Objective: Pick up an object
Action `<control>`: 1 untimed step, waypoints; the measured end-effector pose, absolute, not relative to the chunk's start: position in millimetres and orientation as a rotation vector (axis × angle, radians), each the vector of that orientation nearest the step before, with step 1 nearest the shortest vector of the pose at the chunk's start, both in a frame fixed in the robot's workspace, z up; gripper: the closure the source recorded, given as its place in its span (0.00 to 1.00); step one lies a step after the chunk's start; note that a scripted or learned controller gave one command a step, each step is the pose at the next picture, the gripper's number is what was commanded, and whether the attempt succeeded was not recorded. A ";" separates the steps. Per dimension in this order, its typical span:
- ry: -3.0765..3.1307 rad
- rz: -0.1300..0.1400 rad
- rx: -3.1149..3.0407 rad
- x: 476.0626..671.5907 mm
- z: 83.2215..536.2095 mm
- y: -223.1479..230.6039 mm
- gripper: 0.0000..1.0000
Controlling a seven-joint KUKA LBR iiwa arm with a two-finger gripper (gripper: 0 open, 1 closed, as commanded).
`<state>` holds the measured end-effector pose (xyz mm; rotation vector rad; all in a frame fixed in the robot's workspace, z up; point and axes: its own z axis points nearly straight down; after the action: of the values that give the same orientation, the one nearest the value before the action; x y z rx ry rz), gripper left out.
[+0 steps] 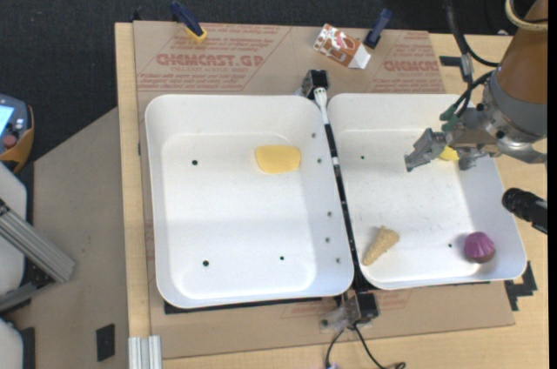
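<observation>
My gripper (445,156) hangs over the far right part of the right bin (418,211), its two grey fingers spread apart and open. A small yellow object (448,153) shows in the gap between them, touching neither finger as far as I can see. A tan cone-shaped piece (379,244) lies near the right bin's front edge. A purple round object (478,246) sits in that bin's front right corner. A larger yellow lump (278,158) rests in the left bin (218,254), toward its back.
A red-and-white packet (341,45) lies on the cardboard behind the bins. Blue clamps (187,20) (379,26) hold the cardboard's far edge. A black cylinder (527,207) juts in at the right, beside the right bin's rim.
</observation>
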<state>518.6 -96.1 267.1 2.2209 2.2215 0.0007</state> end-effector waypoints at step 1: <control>2.220 0.003 2.219 519.2 277.7 -96.1 1.00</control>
<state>519.2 -96.1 277.7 2.2185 2.2201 0.0032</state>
